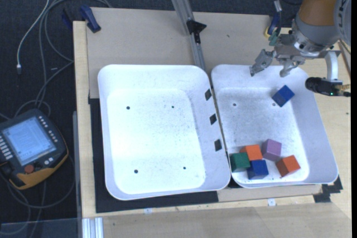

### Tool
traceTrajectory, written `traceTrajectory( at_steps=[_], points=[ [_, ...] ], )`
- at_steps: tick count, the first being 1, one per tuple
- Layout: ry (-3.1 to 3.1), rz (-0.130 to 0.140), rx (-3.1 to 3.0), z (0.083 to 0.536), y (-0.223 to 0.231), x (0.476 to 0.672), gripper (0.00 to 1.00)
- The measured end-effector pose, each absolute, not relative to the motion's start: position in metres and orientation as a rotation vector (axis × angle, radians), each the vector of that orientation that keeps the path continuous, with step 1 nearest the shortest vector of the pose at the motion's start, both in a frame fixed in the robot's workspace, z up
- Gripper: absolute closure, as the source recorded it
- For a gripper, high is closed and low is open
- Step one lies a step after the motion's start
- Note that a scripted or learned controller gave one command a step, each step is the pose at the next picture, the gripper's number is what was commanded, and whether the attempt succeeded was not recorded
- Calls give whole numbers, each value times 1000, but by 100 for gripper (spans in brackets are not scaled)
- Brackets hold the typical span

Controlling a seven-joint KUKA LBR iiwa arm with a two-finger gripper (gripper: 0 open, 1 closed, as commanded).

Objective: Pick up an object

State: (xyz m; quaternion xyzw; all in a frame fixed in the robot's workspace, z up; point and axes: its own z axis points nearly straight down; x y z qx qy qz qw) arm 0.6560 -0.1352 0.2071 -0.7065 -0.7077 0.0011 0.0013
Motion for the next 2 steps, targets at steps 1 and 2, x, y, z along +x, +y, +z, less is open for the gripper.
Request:
traceTrajectory(
  at_steps=[1,2],
  points=[
    [-2207,11,-2220,111,-180,577,0],
    [-2226,-1,-2222,99,-207,645,0]
  ],
)
